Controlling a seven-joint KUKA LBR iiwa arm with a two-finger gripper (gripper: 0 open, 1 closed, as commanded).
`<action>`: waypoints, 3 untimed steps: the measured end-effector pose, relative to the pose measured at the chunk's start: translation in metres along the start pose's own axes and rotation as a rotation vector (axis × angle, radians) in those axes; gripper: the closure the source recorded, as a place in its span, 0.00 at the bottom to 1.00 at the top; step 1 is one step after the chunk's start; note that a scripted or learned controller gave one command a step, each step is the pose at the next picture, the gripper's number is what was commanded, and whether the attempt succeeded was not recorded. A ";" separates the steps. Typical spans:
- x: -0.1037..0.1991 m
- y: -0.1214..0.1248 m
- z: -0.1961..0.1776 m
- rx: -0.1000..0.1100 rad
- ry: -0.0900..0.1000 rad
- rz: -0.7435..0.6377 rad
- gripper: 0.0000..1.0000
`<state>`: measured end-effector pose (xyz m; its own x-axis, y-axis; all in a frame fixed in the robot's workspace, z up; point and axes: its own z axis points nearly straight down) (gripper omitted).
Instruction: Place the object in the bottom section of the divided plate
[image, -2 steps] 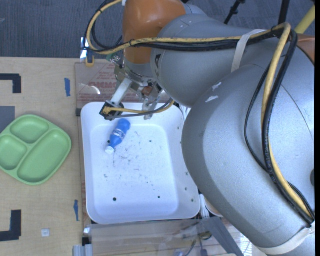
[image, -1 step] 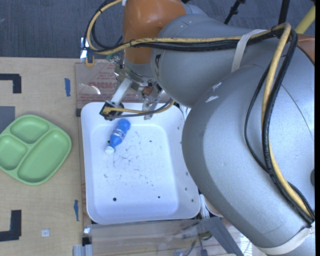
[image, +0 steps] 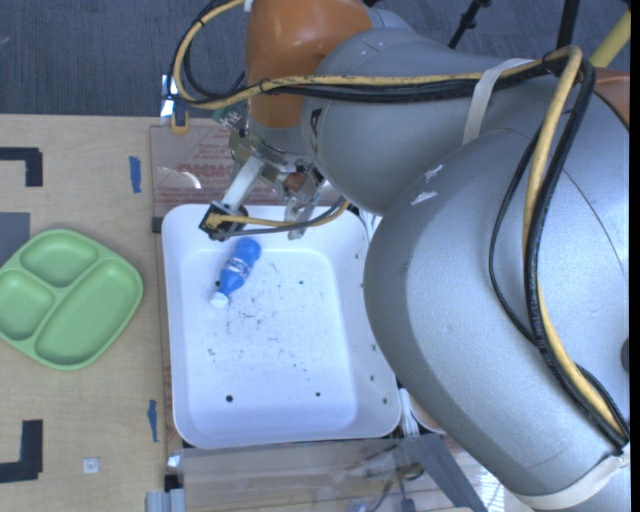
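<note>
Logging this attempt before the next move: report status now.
Gripper low over the white bin's far end, just above the blue bottle. Bottle lying in the bin, not gripped. Green divided plate left of the bin, path unobstructed.

light wooden bench (image: 90, 160), green divided plate (image: 68, 298) at its left, white bin (image: 290, 400) beside it

You see a glossy blue plastic bottle (image: 237, 264) in a smooth white bin (image: 300, 400) with scuff marks; left of the bin, a matt green plastic plate (image: 68, 297) on pale wood.
</note>
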<state>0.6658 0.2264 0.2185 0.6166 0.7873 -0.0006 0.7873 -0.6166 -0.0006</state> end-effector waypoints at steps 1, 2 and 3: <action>0.000 0.000 0.000 0.000 0.000 0.000 0.00; -0.004 -0.006 0.069 0.002 -0.002 -0.267 0.00; 0.001 0.000 0.131 -0.002 0.003 -0.448 0.00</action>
<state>0.6668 0.2272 0.0876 0.2151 0.9766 0.0020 0.9766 -0.2151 0.0019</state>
